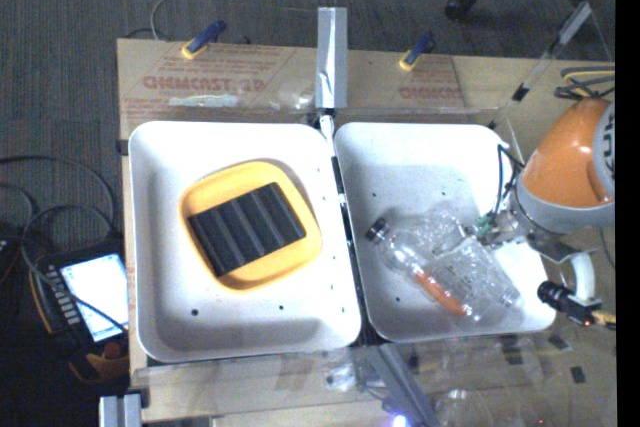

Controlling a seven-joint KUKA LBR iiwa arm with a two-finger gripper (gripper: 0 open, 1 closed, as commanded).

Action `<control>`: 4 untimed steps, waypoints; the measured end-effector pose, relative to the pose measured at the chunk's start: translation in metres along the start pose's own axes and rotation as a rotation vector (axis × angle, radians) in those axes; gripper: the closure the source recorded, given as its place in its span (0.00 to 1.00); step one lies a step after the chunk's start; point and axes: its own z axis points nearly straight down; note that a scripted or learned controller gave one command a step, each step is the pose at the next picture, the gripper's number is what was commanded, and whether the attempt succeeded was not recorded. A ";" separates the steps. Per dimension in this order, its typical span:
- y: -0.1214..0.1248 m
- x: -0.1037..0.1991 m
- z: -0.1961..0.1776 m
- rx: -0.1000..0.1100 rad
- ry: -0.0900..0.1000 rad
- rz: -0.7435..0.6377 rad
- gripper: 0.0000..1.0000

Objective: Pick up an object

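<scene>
A yellow dish with a black ribbed insert [250, 225] lies tilted in the left bin [160, 165]. The right bin [420, 150] holds a clear plastic bottle with a dark cap [400, 255], crumpled clear plastic [470, 275] and a thin orange stick [438, 290] among them. The arm's orange band [565, 165] hangs over the right bin's right edge. My gripper [493, 227] points down and left at the right side of the clear plastic pile, mostly hidden under the wrist.
A cardboard sheet [240, 80] with two blue and yellow clamps lies behind the bins. A metal post [331, 55] stands at the divide between the bins. Cables and a lit tablet [90, 290] sit on the floor at the left.
</scene>
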 end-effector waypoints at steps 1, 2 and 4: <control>0.003 -0.001 -0.013 -0.009 -0.003 0.000 1.00; 0.002 0.000 -0.010 -0.003 0.000 0.000 0.00; 0.003 0.001 -0.019 -0.004 0.000 -0.001 0.00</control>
